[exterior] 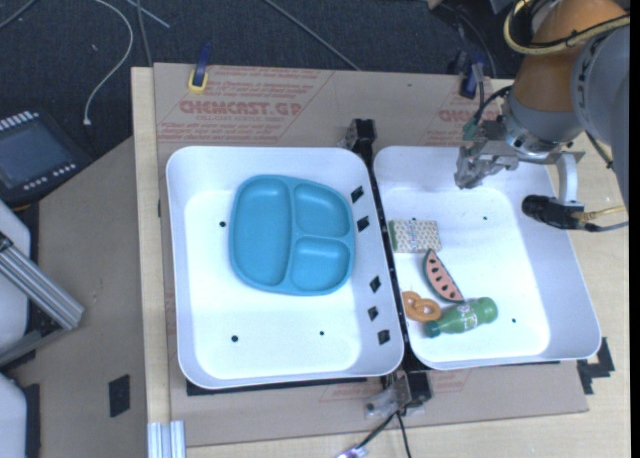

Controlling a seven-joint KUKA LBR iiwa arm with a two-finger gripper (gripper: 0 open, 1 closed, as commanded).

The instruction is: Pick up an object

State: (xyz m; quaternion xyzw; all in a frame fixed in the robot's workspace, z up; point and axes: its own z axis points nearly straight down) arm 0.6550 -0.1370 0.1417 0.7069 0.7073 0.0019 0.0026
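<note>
My gripper (468,178) hangs over the far part of the right bin (540,246), its tips pointing down with nothing between them. Nearer the front of that bin lie a patterned square sponge (414,235), a watermelon slice (441,276), an orange pretzel-like piece (419,306) and a green bottle (462,317). The gripper is well behind these objects and apart from all of them. A blue divided plate (291,234) rests in the left bin (200,296).
The grey arm with its orange band (562,36) comes in from the upper right above the right bin's far corner. Black clips (364,216) line the divider between the bins. Cables trail over the dark floor behind the bench.
</note>
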